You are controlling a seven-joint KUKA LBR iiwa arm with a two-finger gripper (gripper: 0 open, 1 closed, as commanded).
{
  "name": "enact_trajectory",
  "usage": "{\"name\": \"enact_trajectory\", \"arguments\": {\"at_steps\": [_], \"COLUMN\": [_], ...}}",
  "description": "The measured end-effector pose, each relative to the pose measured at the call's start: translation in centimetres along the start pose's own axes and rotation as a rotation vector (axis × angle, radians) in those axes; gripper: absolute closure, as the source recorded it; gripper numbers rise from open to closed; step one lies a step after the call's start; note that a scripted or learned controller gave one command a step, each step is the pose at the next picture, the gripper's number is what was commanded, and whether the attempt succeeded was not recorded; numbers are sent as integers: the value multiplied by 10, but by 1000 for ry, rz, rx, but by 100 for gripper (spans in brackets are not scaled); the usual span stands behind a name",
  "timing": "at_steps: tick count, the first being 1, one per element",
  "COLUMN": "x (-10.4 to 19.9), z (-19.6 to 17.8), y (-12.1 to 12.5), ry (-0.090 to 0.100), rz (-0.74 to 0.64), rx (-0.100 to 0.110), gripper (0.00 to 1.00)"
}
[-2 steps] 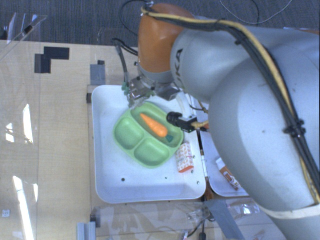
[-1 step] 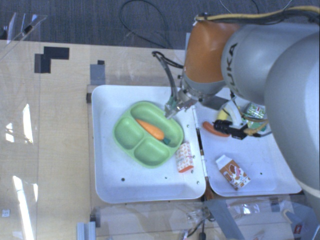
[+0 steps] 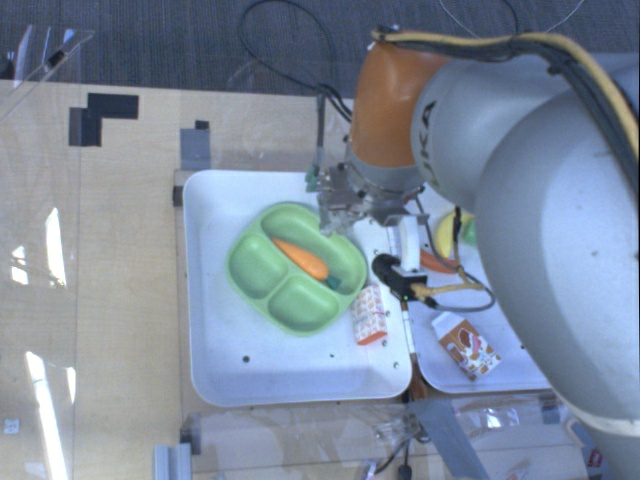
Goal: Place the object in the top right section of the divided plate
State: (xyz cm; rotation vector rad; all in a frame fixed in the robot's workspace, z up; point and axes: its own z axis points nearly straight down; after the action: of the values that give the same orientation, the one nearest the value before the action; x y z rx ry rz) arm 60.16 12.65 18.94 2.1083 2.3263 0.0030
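Note:
A light green divided plate [image 3: 262,268] lies in the left white bin [image 3: 215,368]. An orange toy carrot [image 3: 302,259] with a green tip rests in the plate's long section on the upper right side, lying diagonally. My gripper [image 3: 336,218] hangs just above the plate's upper right rim, close to the carrot's far end and apart from it. The grey arm with its orange band reaches in from the right and hides the bin's back right corner.
A small red-and-white packet [image 3: 370,316] lies in the left bin against the plate's right edge. In the right bin [image 3: 450,380] sit a brown carton [image 3: 469,349], a yellow item [image 3: 446,234] and an orange item [image 3: 438,262], partly hidden by the arm.

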Motion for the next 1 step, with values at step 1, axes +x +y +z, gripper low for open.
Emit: {"name": "enact_trajectory", "arguments": {"at_steps": [1], "x": [32], "z": [77], "y": [31], "ry": [-1], "rz": [457], "rx": [4], "gripper": [100]}}
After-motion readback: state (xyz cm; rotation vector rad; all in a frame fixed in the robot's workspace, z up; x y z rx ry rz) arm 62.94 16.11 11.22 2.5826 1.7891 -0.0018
